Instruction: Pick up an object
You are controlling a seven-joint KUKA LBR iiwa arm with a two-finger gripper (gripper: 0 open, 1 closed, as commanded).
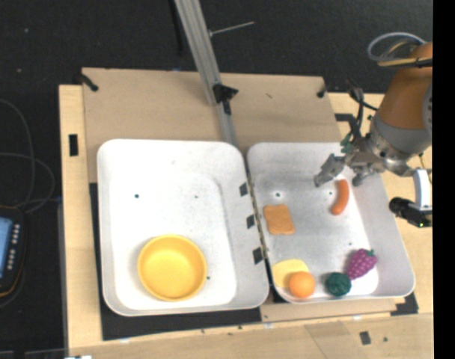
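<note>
My open, empty pincer (341, 169) hovers just above the slim orange-red sausage (339, 197) in the right white bin (388, 238); its rounded skin could slip sideways as I close.

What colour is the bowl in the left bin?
Yellow. The bowl sits in the left bin's near corner, seen plainly in the camera view.

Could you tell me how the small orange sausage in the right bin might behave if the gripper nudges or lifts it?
The sausage looks rounded and elongated, so a sideways nudge would probably roll it. Its smooth, glossy-looking skin may slip between fingers. Lying free on the bin floor just below the gripper, it seems light, likely a toy.
</note>
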